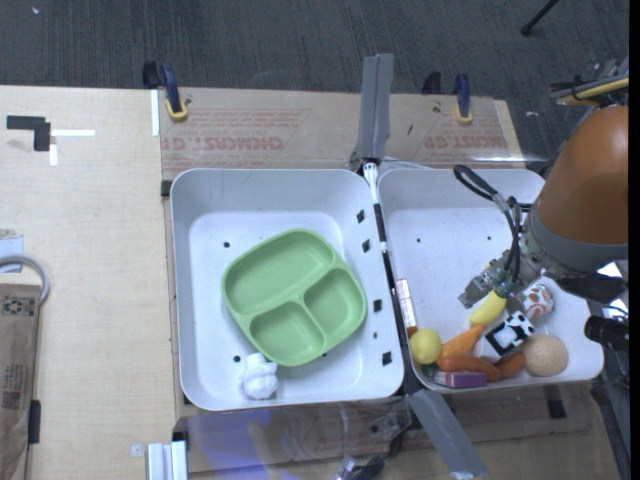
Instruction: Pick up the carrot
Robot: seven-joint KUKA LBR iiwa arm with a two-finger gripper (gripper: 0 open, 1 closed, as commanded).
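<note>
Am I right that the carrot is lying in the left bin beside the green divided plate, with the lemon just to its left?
Not quite: the camera view shows the carrot in the right bin, not the left one. The green divided plate sits alone in the left bin. The lemon does lie just left of the carrot.

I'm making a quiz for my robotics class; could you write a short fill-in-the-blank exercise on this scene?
1. The green divided plate lies in the ____ bin.
2. The carrot lies in the ____ bin.
3. The plate has ____ compartments.
4. The small white object lies by the plate's ____ edge.

Missing words: left; right; three; near
</note>
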